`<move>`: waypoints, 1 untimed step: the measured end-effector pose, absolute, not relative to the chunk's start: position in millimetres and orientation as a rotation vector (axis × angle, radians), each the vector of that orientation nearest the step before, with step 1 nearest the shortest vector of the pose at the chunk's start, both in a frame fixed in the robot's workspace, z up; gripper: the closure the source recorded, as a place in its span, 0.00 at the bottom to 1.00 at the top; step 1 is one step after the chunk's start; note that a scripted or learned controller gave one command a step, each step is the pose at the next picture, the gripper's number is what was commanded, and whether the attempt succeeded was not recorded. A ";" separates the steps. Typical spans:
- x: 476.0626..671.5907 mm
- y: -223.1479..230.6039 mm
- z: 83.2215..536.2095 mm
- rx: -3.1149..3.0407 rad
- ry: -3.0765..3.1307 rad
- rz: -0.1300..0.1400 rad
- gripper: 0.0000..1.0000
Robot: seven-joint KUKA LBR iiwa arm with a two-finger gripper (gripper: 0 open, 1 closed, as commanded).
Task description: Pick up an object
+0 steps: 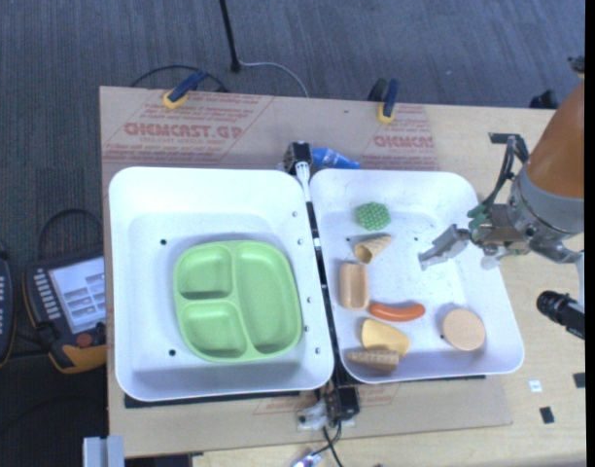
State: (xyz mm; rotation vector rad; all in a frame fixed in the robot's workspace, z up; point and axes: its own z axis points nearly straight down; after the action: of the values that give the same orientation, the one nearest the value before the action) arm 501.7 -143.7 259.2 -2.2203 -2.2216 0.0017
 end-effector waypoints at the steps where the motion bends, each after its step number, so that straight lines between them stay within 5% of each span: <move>1: 482.2 -110.3 119.7 -2.199 -2.236 0.004 0.00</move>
State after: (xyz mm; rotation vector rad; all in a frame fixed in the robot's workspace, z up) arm 482.2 -110.3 119.7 -2.1992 -2.2363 0.0043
